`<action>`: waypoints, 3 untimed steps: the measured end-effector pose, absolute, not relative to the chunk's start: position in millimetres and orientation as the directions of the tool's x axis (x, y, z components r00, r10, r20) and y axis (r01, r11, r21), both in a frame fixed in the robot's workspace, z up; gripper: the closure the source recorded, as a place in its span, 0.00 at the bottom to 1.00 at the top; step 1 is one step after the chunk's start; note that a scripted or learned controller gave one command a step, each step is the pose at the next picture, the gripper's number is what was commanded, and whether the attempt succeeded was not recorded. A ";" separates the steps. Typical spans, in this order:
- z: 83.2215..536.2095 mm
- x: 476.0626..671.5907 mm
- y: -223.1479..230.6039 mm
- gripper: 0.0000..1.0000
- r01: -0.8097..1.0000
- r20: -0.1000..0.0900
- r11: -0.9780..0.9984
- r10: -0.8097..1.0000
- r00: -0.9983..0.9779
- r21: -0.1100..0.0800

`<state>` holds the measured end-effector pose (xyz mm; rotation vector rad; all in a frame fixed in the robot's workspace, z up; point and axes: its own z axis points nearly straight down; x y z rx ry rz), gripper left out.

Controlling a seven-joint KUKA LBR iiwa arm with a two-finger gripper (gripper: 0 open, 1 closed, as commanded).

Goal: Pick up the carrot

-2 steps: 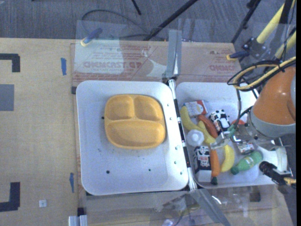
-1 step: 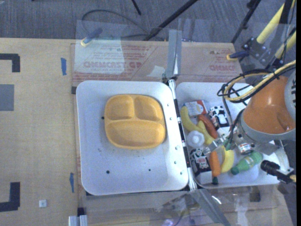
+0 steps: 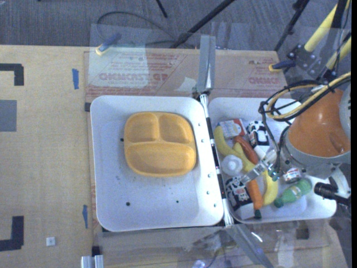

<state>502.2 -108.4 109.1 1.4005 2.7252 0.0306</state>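
Note:
The carrot (image 3: 255, 194) is orange with a dark tip and lies lengthwise near the front of the right bin (image 3: 321, 208), between a black-and-white packet (image 3: 238, 191) and a banana (image 3: 271, 187). My gripper (image 3: 258, 170) reaches in from the right, low over the clutter, just above the carrot's far end. The grey wrist and orange band (image 3: 315, 135) hide the bin's right side. Nothing is visibly lifted.
The right bin is crowded with another banana (image 3: 221, 141), a white bottle (image 3: 231, 164), a green bottle (image 3: 293, 192), a red-orange piece (image 3: 249, 150) and a black-and-white toy (image 3: 257, 132). A yellow divided plate (image 3: 160, 144) lies in the left bin (image 3: 111, 194).

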 end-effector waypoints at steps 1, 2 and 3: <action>88.6 483.6 -107.8 0.00 0.709 -0.015 0.706 0.709 -0.705 0.007; 98.2 484.0 -106.8 1.00 0.710 -0.014 0.704 0.710 -0.704 0.010; 184.3 480.2 -41.9 1.00 0.894 -0.002 0.448 0.894 -0.448 0.003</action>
